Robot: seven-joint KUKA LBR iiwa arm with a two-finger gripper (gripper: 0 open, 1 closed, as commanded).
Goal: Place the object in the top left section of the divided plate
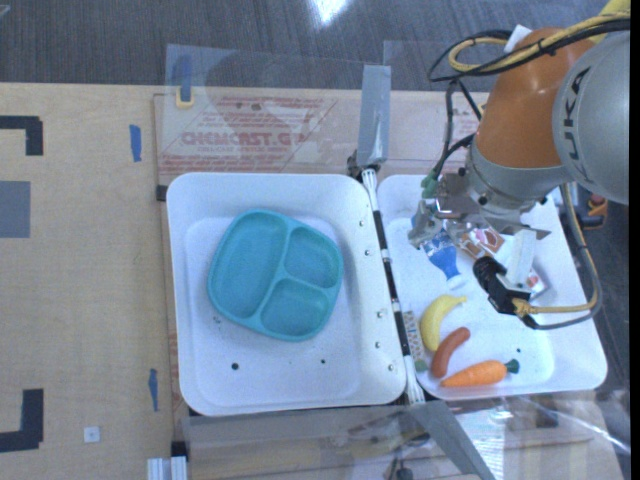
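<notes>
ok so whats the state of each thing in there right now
divided plate: flat in the left bin, nothing in its sections
banana: lying in the right bin
sausage: lying loose between banana and carrot
carrot: lying on its side near the front wall
gripper: low over the right bin's back part

The arm (590, 88) is grey with a broad orange band. Black and yellow cables (480, 53) loop beside it.

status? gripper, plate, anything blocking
Gripper low over right bin, by blue item; grasp unclear. Divided plate in left bin. Banana, sausage, carrot nearby.
</notes>
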